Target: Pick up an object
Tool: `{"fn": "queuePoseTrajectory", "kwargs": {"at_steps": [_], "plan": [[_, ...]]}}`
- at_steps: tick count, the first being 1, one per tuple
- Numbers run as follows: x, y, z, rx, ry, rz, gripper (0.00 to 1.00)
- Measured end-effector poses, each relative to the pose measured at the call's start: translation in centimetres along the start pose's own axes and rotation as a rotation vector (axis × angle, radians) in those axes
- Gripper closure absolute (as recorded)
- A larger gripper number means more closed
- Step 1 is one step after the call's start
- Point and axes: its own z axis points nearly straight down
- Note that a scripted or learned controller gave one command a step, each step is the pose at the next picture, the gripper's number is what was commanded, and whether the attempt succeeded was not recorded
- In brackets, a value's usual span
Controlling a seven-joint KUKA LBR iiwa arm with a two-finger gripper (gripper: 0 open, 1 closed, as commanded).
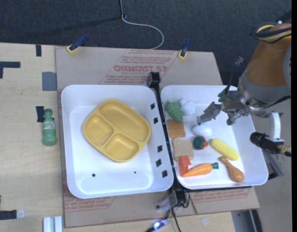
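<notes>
You had the gripper [220,114] hovering over the right bin [257,144], fingers spread apart with nothing between them. Just below its left finger lay a white egg-shaped piece [203,129]. Near that sat a corn cob [224,149], a carrot [199,169], a drumstick [231,169], bread slices [179,138] and a green vegetable [175,111]. In the left bin [73,144] you saw a yellow divided plate [117,130]. A green bottle [49,127] lay outside on the bench [18,153].

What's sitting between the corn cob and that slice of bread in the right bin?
In the camera view, a small tomato-like ball, red and green, lies between the corn cob and the bread slice.
</notes>
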Motion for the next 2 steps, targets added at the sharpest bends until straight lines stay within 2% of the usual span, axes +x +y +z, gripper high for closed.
{"fn": "queuePoseTrajectory", "kwargs": {"at_steps": [1, 2], "plan": [[0.0, 0.2, -0.7, -0.013, -0.002, -0.003, 0.00], [-0.8, 0.1, 5.4, -0.008, -0.001, -0.002, 0.00]]}}
